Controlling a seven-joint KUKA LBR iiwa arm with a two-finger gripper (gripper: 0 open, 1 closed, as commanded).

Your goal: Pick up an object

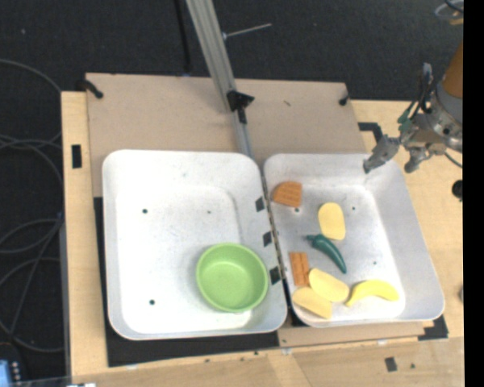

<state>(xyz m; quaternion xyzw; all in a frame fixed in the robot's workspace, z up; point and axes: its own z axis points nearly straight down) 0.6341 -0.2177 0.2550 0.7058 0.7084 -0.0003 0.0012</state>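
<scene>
A: Nearest the lens, the front rim of the right bin (363,322) is noted, with a cluster just inside it: two pale yellow pieces (321,293), a banana (373,292) and a small orange block (299,266). All lie well below and to the left of the gripper (391,153).

B: Gripper state?

A: Two fingers are seen spread apart, nothing between them; it is recorded as released. It hangs over the bin's far right corner, near the rim.

B: Which object is to be taken?

A: None is fixed by the task. The yellow oval (331,220) is judged the best candidate: it lies apart from its neighbours, nearest the gripper, down and to its left. The green pepper (329,250) sits just beyond it, close but seemingly not touching.

B: And the cluster?

A: Better avoided; pieces touching one another are likely to be pushed, not gripped. A centred descent over the oval is advised, fingers straddling its narrow width. The green bowl (232,276) in the left bin (145,184) is far to the gripper's left.
</scene>
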